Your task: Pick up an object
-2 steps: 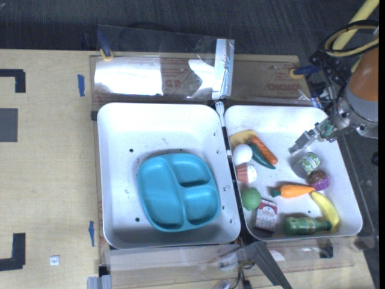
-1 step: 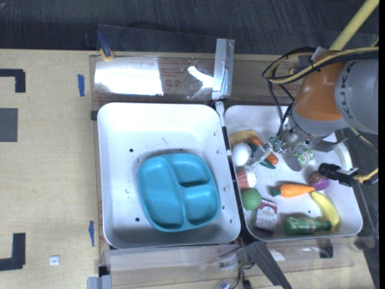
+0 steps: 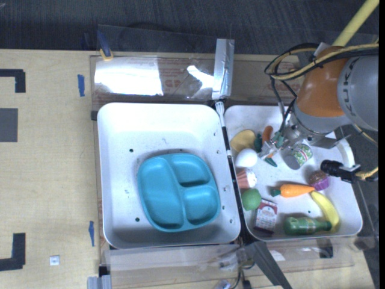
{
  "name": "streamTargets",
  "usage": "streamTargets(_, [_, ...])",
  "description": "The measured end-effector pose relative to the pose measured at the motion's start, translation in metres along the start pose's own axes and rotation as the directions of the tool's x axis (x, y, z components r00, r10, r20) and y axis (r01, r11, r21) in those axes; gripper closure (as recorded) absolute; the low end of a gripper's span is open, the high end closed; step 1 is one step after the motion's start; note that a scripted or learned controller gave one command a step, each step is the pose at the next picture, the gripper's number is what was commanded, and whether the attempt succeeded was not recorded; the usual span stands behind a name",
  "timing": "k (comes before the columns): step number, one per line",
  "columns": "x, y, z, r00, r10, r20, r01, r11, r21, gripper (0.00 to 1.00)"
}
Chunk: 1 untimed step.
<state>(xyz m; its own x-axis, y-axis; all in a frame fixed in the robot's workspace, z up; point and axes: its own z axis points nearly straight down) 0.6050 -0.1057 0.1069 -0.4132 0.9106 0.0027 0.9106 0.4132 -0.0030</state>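
The right bin (image 3: 355,221) holds several toy foods: a yellow chip-like piece (image 3: 242,139), a white egg (image 3: 246,158), a green lime (image 3: 251,198), an orange carrot (image 3: 292,191), a yellow banana (image 3: 325,209), a green bottle (image 3: 305,224), a purple piece (image 3: 319,179), a small can (image 3: 300,155) and a red-and-white packet (image 3: 266,215). My gripper (image 3: 278,142) hangs low over the bin's back middle, just left of the can and right of the chip-like piece. The arm's bulk hides how the fingers stand.
The left bin (image 3: 120,131) carries a blue divided tray (image 3: 178,191). A clear plastic wall (image 3: 156,77) stands behind the bins, with a metal post (image 3: 223,68) between them. The arm's grey body and orange band (image 3: 328,92) and cables cover the right bin's back right corner.
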Motion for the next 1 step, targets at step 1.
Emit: streamTargets(1, [0.0563, 0.0248, -0.0914, 0.985, 0.173, 0.002, -0.173, 0.985, -0.005, 1.00])
